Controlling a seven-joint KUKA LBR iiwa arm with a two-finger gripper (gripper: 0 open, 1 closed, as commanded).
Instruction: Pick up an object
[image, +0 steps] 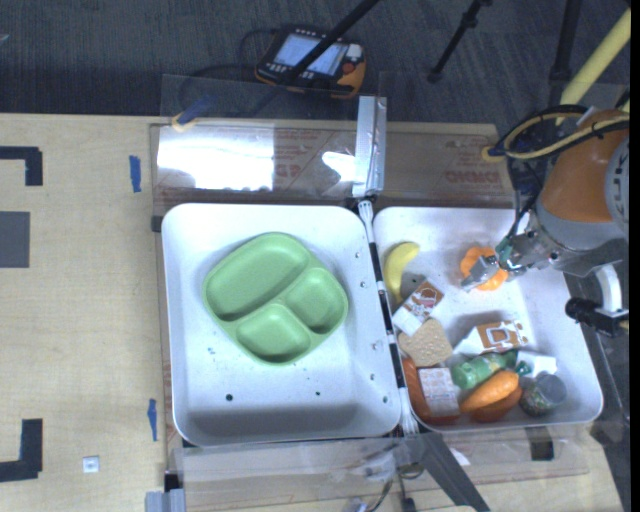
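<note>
My gripper (492, 268) is low over the back of the right bin (580, 345), at the end of the grey arm with its orange band (580, 185). Its tip sits right on a small orange object (474, 261), which shows on both sides of the tip. In the same bin lie a yellow fruit (401, 263), a small red-and-white carton (422, 300), a tan cracker (430, 343), a red-and-white packet (437, 390), a green item (468, 372), an orange carrot-like piece (493, 391), a white-and-orange box (500, 335) and a dark round item (540, 394).
The left bin (190, 330) holds a green divided plate (277, 297). A raised divider (380, 300) separates the two bins. A clear panel and a metal post (368, 145) stand behind them. A handheld pendant (308, 60) lies on the floor beyond the bench.
</note>
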